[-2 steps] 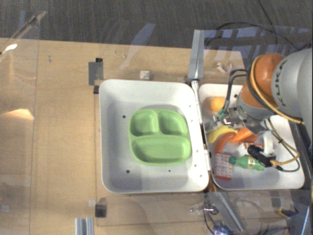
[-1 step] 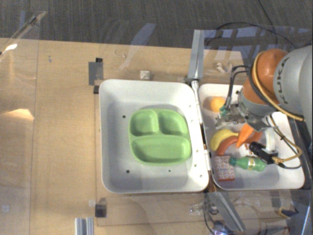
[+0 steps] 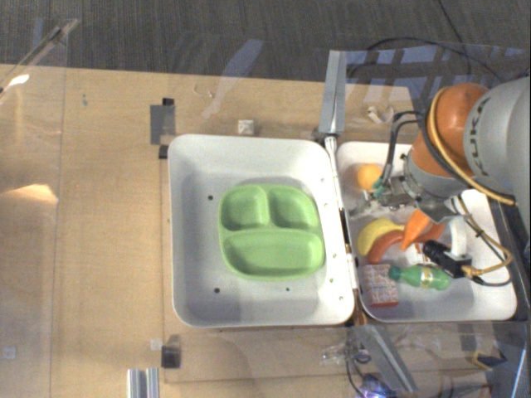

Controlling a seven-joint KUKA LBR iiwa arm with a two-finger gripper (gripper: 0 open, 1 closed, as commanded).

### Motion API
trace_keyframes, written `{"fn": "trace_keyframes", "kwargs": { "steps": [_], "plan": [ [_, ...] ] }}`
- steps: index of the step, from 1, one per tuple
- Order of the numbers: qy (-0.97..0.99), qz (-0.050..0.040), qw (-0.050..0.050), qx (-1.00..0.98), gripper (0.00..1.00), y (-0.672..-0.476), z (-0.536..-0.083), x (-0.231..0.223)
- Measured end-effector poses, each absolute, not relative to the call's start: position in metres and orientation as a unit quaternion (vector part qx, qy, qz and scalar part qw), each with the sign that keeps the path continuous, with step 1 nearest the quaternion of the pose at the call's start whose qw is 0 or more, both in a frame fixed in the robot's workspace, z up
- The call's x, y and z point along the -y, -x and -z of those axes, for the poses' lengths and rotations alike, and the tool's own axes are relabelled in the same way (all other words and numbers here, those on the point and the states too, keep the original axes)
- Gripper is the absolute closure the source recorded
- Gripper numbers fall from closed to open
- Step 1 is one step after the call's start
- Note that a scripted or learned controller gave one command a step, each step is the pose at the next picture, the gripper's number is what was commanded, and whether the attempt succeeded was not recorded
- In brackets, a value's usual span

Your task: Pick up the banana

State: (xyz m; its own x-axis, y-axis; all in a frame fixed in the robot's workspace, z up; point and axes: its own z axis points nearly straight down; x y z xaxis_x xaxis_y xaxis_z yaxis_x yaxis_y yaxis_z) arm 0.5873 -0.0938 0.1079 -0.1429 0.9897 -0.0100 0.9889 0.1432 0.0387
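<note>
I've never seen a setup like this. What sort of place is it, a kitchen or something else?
Most likely a robotics lab, not a kitchen: a robot arm reaches over two white bins on a bench, with loose cables and toy-like food such as a banana.

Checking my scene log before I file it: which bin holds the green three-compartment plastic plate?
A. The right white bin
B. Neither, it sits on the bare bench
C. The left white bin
C: the green three-compartment plastic plate lies in the middle of the left white bin, apart from the yellow banana in the right white bin.
</note>
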Motion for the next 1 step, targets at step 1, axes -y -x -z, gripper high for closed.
{"fn": "trace_keyframes", "kwargs": {
  "steps": [1],
  "plan": [
    [-0.616,-0.0081,0.017,-0.788,0.00,-0.5396,-0.0958,0.0914]
  ]
}}
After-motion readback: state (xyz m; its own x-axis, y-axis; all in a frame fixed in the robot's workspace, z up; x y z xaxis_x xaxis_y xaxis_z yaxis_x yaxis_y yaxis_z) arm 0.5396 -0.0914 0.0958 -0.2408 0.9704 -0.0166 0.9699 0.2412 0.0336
